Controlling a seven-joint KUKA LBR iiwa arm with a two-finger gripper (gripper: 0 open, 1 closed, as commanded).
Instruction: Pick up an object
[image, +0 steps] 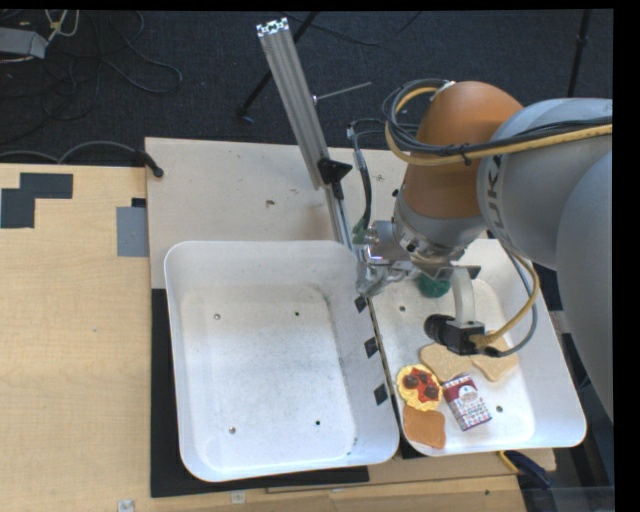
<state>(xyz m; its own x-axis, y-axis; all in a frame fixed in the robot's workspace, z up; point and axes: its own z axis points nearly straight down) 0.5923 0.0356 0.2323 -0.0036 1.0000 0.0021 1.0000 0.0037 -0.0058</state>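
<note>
Claw (392, 268) hung over the right bin (560, 425), and I couldn't tell its grip. The green object (436, 287) sat just beside it, half hidden, axis unreadable.

The grey KUKA arm (560, 180) reached in from the right, its orange band (455, 140) facing the camera and its wrist pointed steeply downward, largely hiding the gripper (415, 262) beneath it, right of the frame's centre.

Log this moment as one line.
gripper: over right bin, far end | held: nothing seen | nearest: green object
</note>
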